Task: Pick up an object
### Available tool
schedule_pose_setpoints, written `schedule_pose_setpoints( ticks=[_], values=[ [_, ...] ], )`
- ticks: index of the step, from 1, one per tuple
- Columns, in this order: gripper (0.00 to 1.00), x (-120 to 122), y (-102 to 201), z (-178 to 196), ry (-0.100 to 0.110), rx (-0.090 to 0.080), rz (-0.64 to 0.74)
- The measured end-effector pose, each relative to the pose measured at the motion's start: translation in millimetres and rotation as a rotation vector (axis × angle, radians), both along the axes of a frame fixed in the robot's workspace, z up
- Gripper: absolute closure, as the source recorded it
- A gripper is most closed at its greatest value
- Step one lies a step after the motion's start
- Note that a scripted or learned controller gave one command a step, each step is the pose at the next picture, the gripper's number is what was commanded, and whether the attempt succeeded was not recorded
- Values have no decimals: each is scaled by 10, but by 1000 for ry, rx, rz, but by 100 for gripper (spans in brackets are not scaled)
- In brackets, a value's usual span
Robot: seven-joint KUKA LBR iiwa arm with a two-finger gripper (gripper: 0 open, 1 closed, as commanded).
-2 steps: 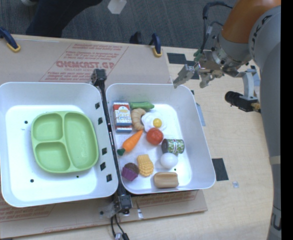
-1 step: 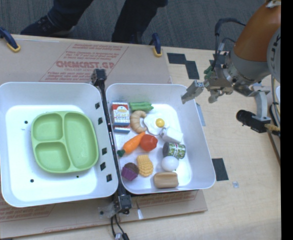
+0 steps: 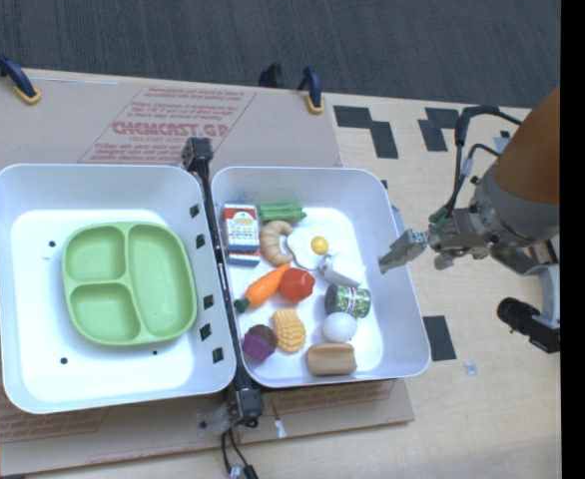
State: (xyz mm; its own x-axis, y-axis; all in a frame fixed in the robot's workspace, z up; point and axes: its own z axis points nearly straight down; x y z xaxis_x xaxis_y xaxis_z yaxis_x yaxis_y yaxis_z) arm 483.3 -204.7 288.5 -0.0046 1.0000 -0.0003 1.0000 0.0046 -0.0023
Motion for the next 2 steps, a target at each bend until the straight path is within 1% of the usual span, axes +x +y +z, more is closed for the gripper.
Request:
schedule_pose_setpoints(
  ticks=[1,2],
  values=[
    [0,478,-53,-1810,5,2,3],
    [100,488,-60,-1697,3,0,7]
  ],
)
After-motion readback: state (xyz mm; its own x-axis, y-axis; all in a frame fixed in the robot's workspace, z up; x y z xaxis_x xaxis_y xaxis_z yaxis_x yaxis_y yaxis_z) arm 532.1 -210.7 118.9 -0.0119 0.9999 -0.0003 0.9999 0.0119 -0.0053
